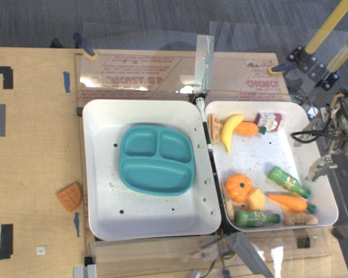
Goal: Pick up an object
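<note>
- the metal two-finger gripper (321, 169) sits at the right rim of the right-hand shallow white bin (261, 155); whether it is spread or pressed together cannot be told, and nothing shows in it.
- in that bin: a yellow toy banana (229, 130) beside a small orange carrot (247, 129), a red-and-white packet (269, 120), an orange toy pumpkin (239, 187), two green bottles (287, 181) (255, 217), a long orange carrot (289, 202).
- the left-hand shallow white bin (101, 155) holds a teal three-compartment plastic plate (157, 160).
- an orange waffle-shaped toy (69, 196) lies on the bench, left of both bins.
</note>
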Motion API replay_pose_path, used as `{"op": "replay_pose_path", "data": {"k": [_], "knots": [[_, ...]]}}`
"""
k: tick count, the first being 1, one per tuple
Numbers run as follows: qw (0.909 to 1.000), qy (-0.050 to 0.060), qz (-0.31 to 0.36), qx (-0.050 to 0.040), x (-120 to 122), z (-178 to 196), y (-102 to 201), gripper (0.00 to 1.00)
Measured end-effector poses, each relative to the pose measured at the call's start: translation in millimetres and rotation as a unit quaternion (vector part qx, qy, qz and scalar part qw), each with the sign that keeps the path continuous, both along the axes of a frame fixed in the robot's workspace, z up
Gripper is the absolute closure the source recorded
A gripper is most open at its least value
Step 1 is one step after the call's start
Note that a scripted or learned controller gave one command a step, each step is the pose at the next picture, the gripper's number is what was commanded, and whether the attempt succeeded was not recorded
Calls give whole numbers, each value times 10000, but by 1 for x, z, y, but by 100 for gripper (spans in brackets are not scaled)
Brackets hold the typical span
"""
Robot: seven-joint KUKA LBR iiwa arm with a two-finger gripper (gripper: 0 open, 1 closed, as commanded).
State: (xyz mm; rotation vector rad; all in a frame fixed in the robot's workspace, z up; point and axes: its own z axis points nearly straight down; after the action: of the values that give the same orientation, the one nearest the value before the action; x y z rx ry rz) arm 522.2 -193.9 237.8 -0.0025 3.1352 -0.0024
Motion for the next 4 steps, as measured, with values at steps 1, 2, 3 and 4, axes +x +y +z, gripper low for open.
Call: {"op": "replay_pose_path", "data": {"k": [1,2,3,4], "knots": [[9954,-17,957,-13,-7,-141,-20,0],[9805,-45,1967,-10,60,-149,50,0],[9934,-99,1143,-32,-13,-146,82,0],[9933,-132,1142,-60,-11,-135,80,100]]}}
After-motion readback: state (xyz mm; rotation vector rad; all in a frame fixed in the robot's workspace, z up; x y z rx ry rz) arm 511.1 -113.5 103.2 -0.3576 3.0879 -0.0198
